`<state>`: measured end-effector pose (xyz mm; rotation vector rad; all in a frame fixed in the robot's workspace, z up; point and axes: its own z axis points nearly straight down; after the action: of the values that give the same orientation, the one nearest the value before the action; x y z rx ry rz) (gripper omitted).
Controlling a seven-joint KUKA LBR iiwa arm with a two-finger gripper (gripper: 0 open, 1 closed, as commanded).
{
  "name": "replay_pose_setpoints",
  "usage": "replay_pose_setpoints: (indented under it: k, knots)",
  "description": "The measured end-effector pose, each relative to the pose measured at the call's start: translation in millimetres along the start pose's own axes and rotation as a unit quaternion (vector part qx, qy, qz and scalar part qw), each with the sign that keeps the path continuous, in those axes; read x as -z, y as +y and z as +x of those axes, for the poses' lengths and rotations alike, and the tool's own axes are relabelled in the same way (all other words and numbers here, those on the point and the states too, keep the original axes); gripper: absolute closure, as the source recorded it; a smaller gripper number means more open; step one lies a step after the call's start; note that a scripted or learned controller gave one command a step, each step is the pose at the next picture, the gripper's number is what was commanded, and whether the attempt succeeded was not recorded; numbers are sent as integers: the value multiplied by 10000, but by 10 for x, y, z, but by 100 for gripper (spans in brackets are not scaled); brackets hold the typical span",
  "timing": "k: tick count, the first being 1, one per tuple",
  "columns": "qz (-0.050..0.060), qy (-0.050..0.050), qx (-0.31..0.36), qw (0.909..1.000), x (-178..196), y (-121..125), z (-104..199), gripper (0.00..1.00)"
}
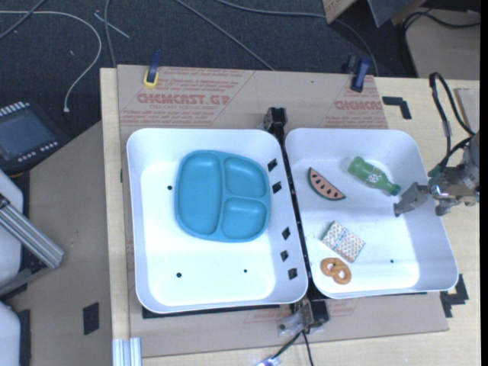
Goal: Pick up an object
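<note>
Pretzel (335, 270) in right white bin (427, 273), cardboard-topped bench (198, 86), cables on dark floor (76, 21)

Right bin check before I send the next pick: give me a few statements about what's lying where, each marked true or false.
1. The blue divided plate lies in the left bin. True.
2. The watermelon slice lies in the left bin. False: it lies in the right bin, near the divider.
3. The green bottle lies on its side in the right bin. True.
4. The end effector holds the pretzel. False: the pretzel lies at the bin's near edge, apart from the end effector at the right rim.
5. The patterned packet lies just above the pretzel in the view. True.
</note>
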<state>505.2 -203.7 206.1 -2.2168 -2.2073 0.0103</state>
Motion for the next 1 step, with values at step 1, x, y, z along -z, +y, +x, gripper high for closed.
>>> replay_pose_setpoints:
  k: [1]
  knots:
    - [-66, -20, 22, 10000, 70, 31, 5, 0]
